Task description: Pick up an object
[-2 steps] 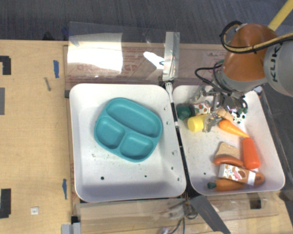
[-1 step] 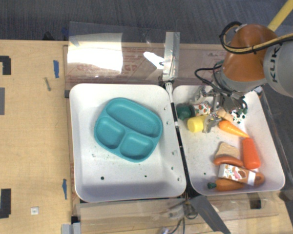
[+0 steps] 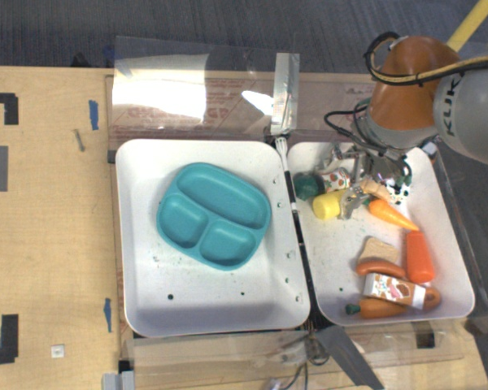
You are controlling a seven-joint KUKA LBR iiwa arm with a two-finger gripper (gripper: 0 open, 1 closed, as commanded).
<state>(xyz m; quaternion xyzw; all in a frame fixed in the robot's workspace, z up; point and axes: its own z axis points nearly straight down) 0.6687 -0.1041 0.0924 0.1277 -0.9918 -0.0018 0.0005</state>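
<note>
I see the grey arm with its orange band reaching in over the far end of the right shallow white bin, with the tool low among the toys there. I cannot tell how it is set or whether it has hold of anything. Just beside it lie a small yellow plastic cylinder, a dark green round toy and an orange plastic carrot. Nearer me in that bin sit a tan bread slice and a labelled sauce bottle. The left white bin holds a teal divided plastic plate, lying flat.
</note>
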